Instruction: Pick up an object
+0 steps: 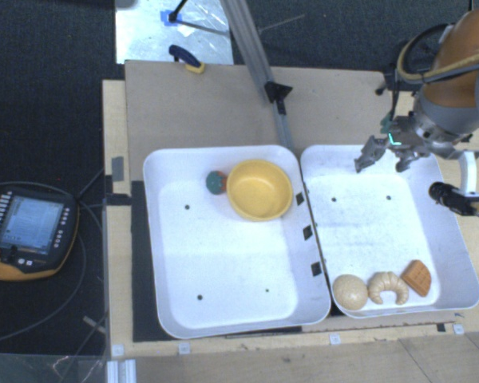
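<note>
My gripper (382, 162) hangs open over the far end of the right bin (367, 214), its two fingers spread wide with nothing between them. At that bin's near edge lie a pale round bun (350, 291), a beige croissant (389, 286) and an orange waffle-like biscuit (417, 277), far from the gripper. In the left bin (223, 278) a yellow bowl (259, 190) stands at the far right, and a small teal ball (215, 183) touches its left side.
A pendant with a screen (24, 230) lies on the floor to the left. A slanted metal pole (255, 46) crosses above the far side of the bench, ending in a black clamp (278, 92).
</note>
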`<action>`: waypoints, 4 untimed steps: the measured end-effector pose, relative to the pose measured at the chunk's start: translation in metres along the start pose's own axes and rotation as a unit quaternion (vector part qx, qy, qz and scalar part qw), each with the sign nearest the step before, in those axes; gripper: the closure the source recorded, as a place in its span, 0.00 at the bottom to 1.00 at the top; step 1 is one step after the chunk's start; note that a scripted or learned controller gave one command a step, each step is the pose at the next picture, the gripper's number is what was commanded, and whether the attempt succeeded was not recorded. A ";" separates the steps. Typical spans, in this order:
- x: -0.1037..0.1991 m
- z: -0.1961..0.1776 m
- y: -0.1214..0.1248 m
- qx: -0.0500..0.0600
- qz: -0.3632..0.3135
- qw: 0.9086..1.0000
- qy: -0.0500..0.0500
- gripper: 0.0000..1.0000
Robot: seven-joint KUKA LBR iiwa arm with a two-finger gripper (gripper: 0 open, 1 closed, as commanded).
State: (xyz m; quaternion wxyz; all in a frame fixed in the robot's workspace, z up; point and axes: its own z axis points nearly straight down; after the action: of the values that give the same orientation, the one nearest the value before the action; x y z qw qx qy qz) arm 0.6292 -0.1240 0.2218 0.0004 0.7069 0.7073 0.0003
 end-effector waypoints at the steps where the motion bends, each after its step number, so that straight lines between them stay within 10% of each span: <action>1: 0.000 0.000 0.000 0.000 0.000 1.000 0.000 0.00; 4: 0.010 0.133 0.009 0.001 0.000 1.000 0.000 0.00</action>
State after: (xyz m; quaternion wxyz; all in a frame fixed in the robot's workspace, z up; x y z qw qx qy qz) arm 0.6384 -0.1142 0.0889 -0.0007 0.7070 0.7072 -0.0006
